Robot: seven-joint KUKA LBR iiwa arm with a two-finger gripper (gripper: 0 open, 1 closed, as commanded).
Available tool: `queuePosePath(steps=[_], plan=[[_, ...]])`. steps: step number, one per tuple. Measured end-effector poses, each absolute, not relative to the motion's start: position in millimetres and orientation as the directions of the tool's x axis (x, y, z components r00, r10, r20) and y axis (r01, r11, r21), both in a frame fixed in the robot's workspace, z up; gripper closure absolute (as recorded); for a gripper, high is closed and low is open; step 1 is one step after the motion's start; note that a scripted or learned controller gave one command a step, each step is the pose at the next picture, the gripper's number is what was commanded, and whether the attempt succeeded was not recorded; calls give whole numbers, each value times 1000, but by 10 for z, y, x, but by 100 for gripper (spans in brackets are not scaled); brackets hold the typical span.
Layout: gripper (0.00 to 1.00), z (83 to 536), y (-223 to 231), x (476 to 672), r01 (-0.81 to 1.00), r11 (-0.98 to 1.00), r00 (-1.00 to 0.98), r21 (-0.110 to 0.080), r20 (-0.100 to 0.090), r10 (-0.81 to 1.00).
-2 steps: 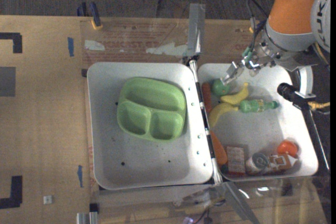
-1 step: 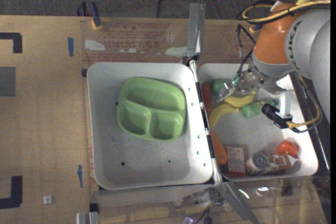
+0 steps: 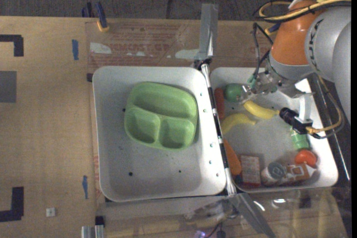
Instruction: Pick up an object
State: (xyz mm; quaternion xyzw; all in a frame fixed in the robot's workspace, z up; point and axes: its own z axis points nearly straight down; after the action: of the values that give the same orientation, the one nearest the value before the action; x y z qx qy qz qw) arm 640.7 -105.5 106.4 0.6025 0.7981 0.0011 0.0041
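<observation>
The grey arm hides the two-finger gripper (image 3: 257, 86) at the right white bin's (image 3: 329, 173) far edge; its grasp state cannot be told. A yellow plastic banana (image 3: 260, 111) lies just beside it.

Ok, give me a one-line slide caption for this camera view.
KUKA arm's tool hovers over the right bin near two bananas; a green divided tray lies in the left bin.

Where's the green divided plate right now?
The green divided plate lies in the left bin, toward its upper middle, across the divider from the bananas in the right bin.
</observation>
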Motion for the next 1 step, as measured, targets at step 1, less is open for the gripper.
queuePosePath(steps=[1], plan=[[100, 2155, -974, 5929, 994, 107, -107, 3, -2, 994]])
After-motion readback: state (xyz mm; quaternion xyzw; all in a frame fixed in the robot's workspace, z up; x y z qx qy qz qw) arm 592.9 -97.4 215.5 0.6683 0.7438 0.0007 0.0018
